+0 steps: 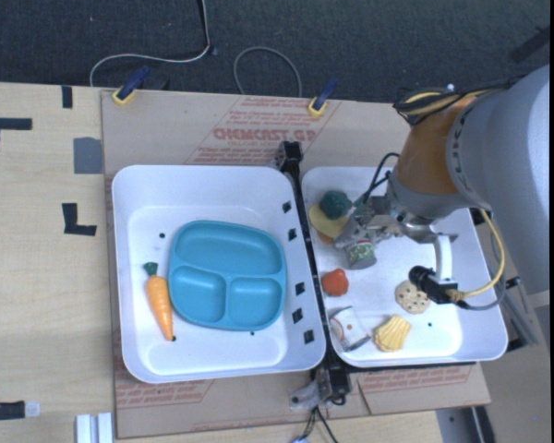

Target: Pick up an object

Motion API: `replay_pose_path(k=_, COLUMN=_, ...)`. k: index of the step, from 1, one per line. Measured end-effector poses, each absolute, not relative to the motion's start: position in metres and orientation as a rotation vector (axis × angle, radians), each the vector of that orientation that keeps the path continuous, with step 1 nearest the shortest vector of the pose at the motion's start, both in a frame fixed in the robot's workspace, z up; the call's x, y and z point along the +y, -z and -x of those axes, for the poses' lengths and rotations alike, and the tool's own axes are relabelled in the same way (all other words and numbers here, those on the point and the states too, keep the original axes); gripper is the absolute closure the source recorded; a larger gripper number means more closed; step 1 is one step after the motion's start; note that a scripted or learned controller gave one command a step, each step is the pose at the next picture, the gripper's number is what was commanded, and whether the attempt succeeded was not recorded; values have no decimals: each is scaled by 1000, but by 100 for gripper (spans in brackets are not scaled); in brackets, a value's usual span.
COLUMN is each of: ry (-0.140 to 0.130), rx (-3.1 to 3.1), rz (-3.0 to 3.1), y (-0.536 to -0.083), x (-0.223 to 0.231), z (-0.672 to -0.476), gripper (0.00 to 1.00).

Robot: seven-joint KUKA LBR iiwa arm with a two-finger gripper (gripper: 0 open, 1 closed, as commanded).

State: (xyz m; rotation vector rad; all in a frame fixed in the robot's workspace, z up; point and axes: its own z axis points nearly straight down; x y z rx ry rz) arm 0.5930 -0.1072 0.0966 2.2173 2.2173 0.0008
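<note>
In the right bin (471,340) lie a dark green ball (334,203) on a yellow piece (325,225), a red-orange lump (334,282), a round cookie (409,296), a ridged yellow piece (392,333) and a small white-and-red item (346,325). My gripper (361,245) reaches in from the right and hangs low over the bin's upper left part, just right of the green ball and above the red lump. A small greyish thing sits at its tips; whether it is held I cannot tell.
The left bin (129,247) holds a blue compartment plate (227,276) and a toy carrot (159,305) at its left. A black divider (302,247) runs between the bins. The grey arm with its orange band (434,150) covers the right bin's upper right. Cables lie behind the bench.
</note>
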Motion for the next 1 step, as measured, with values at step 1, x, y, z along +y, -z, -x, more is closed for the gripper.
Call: replay_pose_path(k=1, ry=-10, rx=2229, rz=-2210, y=-190, x=-28, z=-595, gripper=100)
